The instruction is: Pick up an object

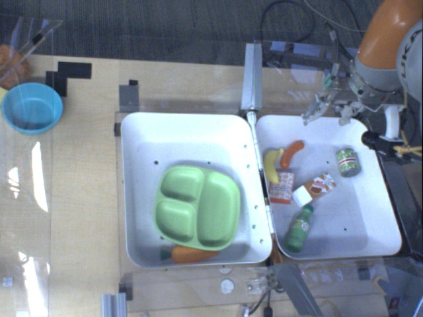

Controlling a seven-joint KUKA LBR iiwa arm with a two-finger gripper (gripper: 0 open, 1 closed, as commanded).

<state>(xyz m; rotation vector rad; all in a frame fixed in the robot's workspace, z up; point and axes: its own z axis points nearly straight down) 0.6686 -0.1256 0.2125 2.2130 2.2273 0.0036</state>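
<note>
Metal fingers of my gripper (328, 109) hang spread apart with nothing between them, above the far rim of the right-hand shallow white bin (390, 233). Everything I might pick lies nearer the camera on that bin's floor: an orange sausage-shaped toy (291, 152) touching a small yellow banana (271, 166), a red-and-white snack packet (281, 187), a small white-and-orange carton (319, 186), a green-labelled tin can (347, 162) and a green plastic bottle (299, 226) lying on its side.

My worry is the crowding. The sausage, banana and packet sit tight against the divider wall, so a descent there could strike the wall or nudge two things at once. The can looks likely to roll off my fingertips.

My grey arm with the orange band (391, 25) reaches in from the right, wrist bent downward. In the left bin (135, 177) rest a green sectioned plate (197, 207) and an orange carrot (188, 255).
</note>
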